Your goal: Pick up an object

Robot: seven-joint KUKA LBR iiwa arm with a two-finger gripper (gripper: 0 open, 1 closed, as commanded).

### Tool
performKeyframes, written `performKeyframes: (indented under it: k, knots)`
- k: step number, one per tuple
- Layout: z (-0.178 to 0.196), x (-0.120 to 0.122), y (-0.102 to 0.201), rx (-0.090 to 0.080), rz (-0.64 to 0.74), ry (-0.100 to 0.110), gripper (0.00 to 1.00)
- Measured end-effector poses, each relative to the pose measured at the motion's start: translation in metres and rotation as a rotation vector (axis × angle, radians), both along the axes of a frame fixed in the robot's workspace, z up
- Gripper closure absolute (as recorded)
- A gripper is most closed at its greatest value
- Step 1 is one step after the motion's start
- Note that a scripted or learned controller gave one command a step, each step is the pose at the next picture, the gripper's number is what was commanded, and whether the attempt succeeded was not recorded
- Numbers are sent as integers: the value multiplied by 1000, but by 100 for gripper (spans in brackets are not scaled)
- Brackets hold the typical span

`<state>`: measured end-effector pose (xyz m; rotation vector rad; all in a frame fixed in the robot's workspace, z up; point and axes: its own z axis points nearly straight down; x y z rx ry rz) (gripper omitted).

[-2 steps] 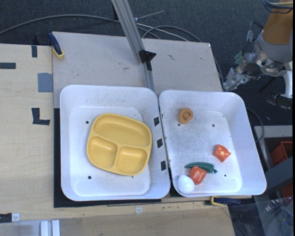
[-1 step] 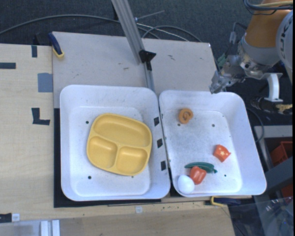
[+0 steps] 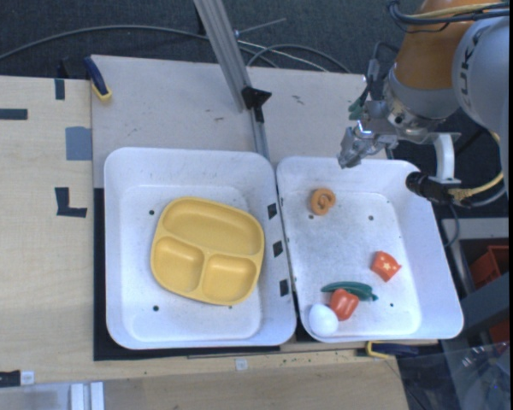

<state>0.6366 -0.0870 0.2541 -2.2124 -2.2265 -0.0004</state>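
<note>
Reaching in from the right, the grey arm (image 3: 462,49) with its orange band is seen above the far edge of the right bin (image 3: 427,229). The gripper (image 3: 352,156) hangs at that bin's upper rim, near its far left corner, and nothing is seen between its tips. Whether it is apart or together cannot be told, since its end is small and dark against the bench.

Four small things are spread across the right bin. A tan, coiled, pastry-like piece (image 3: 322,201) lies nearest the gripper, just below it and apart from it. An orange-red block (image 3: 386,266) rests well apart from that, toward the bin's right side. Near the front edge a red pepper-like toy (image 3: 344,304) is found with a dark green strip (image 3: 352,289) touching its upper side, and a white egg-shaped ball (image 3: 323,319) is set just beside the pepper at the front left corner.

The left bin (image 3: 120,246) is occupied by a yellow divided plate (image 3: 207,250), laid flat and slightly turned. A metal post (image 3: 227,45) is seen slanting up from behind the seam where the two bins meet.
</note>
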Motion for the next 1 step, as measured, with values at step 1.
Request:
performKeyframes:
  k: [1]
  knots:
    - [-12,-26,57,0,0,2,100]
